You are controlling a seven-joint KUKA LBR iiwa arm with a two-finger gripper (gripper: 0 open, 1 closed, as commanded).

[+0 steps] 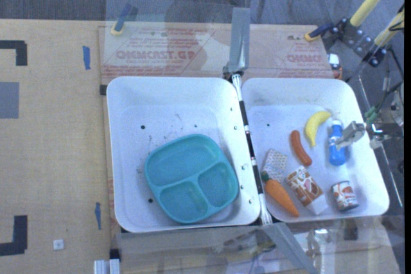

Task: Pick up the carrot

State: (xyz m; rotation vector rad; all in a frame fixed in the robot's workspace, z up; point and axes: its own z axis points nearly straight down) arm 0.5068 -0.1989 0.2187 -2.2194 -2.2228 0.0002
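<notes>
So, quick notes:
carrot [281,196]: right bin's [366,106] front-left corner, touching carton [304,186].
gripper [352,133]: open/closed? cannot tell.
risk: likely grabs carton instead.

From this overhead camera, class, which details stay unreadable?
- Metal end effector: small and blurred over the blue bottle; open or shut is unclear.
- Small can: label too small to read.
- Orange toy carrot: leafy end merges with the checkered packet.

There are two white bins [122,99], one blue tray [191,178], one carrot [281,196], one banana [314,126], one sausage [300,147], one bottle [336,144], one can [345,196] and one small box [304,186].
</notes>
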